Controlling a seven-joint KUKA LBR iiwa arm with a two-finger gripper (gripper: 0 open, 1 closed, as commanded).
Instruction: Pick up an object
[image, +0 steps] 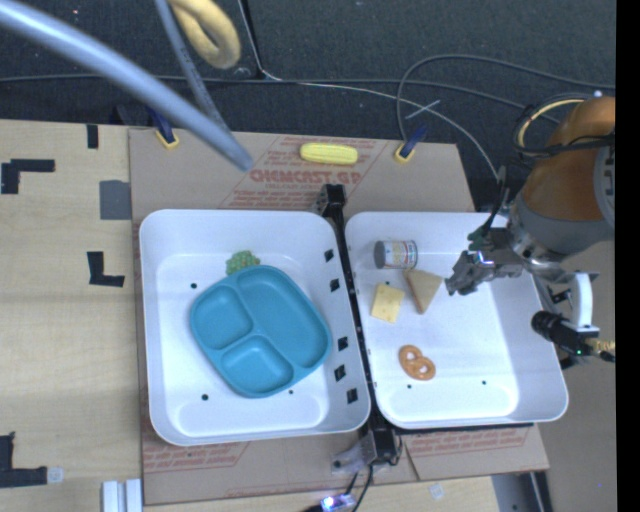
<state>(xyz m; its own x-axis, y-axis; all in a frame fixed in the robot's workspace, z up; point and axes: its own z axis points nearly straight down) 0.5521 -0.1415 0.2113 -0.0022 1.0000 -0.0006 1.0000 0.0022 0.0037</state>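
The right bin (500, 400) holds a small can (397, 254) lying on its side, a tan wedge of cheese (424, 290), a pale yellow cheese block (387, 302) and an orange pretzel (416, 362). My gripper (466, 277) hangs over the right bin's upper right part, just right of the cheese wedge, with nothing seen between its fingers. The left bin (175, 400) carries a blue divided plate (260, 330) and a green broccoli piece (241, 262) at the plate's upper edge.
A yellow banana-like toy (328, 154) lies on the cardboard behind the bins. A black divider clip (331, 200) sits between the bins at the back. Cables loop behind the right bin. The arm's orange band (580, 125) stands at far right.
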